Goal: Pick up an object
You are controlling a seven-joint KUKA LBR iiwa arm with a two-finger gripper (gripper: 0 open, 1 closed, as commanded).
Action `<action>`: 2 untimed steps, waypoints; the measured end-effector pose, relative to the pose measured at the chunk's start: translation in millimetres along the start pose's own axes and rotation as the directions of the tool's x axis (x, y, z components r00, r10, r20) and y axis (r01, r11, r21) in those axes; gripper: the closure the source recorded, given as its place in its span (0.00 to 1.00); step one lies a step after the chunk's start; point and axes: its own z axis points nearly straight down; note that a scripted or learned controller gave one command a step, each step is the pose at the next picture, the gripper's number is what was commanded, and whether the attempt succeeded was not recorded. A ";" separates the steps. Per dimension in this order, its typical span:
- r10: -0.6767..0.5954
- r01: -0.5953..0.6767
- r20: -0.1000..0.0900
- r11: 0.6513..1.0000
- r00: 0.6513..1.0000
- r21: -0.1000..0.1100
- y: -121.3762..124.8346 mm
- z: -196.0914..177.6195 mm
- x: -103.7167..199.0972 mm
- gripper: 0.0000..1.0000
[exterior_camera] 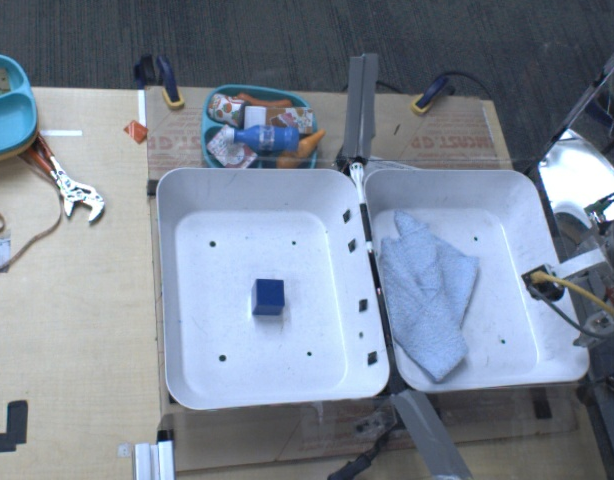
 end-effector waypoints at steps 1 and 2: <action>0.000 0.000 0.000 1.000 1.000 0.000 0.4 -14.1 -0.2 0.00; 0.005 -0.005 0.001 1.000 1.000 0.001 -0.2 21.1 -0.7 0.00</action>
